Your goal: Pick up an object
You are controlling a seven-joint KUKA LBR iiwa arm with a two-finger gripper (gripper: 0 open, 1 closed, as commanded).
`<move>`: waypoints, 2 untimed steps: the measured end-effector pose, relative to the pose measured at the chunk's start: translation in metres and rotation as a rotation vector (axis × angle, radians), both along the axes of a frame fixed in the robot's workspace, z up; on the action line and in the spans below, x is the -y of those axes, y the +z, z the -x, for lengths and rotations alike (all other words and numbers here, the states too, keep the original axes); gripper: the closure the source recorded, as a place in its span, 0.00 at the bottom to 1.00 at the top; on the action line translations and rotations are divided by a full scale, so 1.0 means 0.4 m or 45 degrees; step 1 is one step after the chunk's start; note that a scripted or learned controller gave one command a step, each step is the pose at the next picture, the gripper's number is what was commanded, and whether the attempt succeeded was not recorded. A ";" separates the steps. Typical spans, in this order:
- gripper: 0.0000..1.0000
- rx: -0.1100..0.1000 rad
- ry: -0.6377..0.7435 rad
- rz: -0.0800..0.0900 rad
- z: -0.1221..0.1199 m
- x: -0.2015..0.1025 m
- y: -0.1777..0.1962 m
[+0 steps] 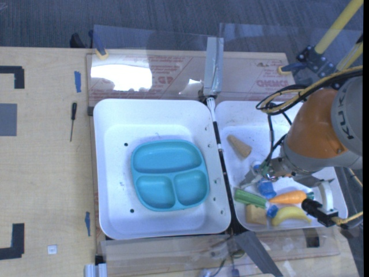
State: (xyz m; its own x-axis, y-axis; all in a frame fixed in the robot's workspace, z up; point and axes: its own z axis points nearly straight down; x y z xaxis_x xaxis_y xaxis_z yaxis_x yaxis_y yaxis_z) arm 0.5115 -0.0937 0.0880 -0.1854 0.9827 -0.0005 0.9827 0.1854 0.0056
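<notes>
Hand [258, 175] low in right bin [262, 115], grip state cannot be told; nearest target, blue piece [266, 188], lies just beside it among green stick [249, 197], carrot [288, 198], banana [290, 214]; likely light, stiff, slick plastic, best pinched across short sides.

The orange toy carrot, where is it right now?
The orange toy carrot lies in the right white bin, near its front, just above the yellow toy banana and right of the green toy vegetable.

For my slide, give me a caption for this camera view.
KUKA gripper reaches into the right bin of toy food beside a blue divided tray in the left bin.
</notes>
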 end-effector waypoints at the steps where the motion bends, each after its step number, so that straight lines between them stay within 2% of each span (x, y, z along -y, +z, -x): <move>1: 0.00 0.005 0.100 0.002 0.001 -0.023 0.250; 2: 0.00 0.002 0.539 0.005 0.061 0.028 0.024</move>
State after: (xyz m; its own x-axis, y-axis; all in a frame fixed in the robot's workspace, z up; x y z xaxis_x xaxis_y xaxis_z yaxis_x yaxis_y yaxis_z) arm 0.4872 -0.1050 0.0978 -0.5725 0.8199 -0.0047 0.8199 0.5725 0.0056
